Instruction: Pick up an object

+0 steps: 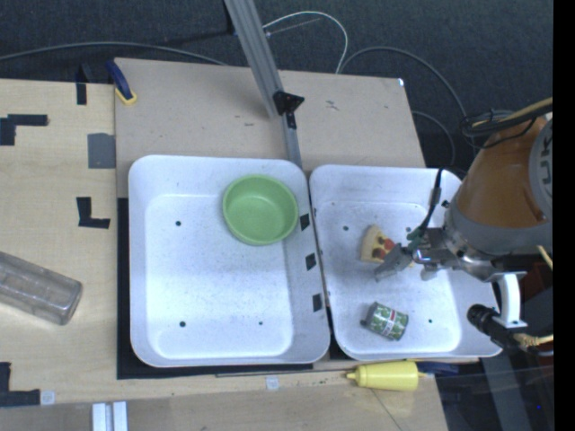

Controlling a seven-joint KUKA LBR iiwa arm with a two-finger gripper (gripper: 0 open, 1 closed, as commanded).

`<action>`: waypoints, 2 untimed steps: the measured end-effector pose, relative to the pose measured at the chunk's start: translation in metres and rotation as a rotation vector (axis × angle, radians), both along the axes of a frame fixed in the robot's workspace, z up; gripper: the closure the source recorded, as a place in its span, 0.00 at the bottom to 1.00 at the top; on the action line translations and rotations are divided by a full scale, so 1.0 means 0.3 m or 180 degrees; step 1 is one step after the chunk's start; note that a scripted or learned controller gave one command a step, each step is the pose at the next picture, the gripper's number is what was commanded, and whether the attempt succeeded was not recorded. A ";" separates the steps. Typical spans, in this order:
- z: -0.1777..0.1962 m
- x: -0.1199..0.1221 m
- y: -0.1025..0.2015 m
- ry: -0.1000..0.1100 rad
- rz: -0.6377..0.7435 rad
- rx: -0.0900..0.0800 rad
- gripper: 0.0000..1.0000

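Camera view shows the gripper (400, 260) low in the right bin (355, 187), fingers spread, nothing between them. A wedge-shaped toy (375, 242) sits just at its ten o'clock, the likely target; a green can (385, 321) lies at six o'clock.

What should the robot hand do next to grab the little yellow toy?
Probably slide a little to the view's left and lower over the yellow toy. The gripper sits just beside its lower right edge in the right bin, with nothing seen between its fingers. The green can lies farther off, toward the bin's near edge.
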State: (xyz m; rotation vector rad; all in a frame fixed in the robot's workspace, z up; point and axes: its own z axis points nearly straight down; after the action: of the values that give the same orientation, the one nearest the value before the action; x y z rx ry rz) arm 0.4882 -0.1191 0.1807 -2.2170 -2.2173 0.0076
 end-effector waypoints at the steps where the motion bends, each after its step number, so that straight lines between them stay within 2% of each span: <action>1: -0.203 -0.008 0.000 -0.0014 0.0002 0.0002 0.00; 2: -0.171 -0.009 0.002 -0.0007 0.0005 0.0005 1.00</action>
State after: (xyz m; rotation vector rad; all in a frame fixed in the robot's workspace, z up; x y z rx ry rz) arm 0.4854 -0.1186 0.1294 -2.2158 -2.2194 0.0035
